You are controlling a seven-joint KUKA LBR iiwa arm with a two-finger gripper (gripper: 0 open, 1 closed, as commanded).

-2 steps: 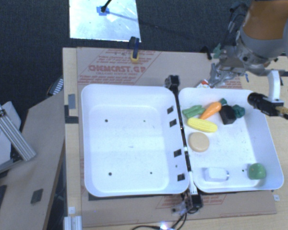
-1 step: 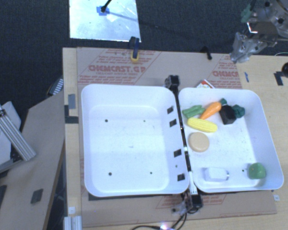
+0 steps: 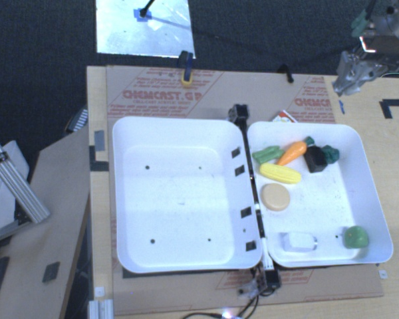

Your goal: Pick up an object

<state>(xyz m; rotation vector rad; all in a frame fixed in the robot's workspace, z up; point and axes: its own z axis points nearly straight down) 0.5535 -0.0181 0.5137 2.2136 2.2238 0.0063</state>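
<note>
The gripper (image 3: 351,84) is a boxy pale-grey metal assembly with a bright white patch on its housing, a small teal-green fitting beside it, and thin dark cables above.

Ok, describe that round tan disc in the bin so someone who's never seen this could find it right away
Look in the right-hand white bin, near its left wall by the divider. Just below the yellow corn lies the tan disc. It is the one flat, round, pale beige piece; its neighbours are long and brightly coloured.
</note>
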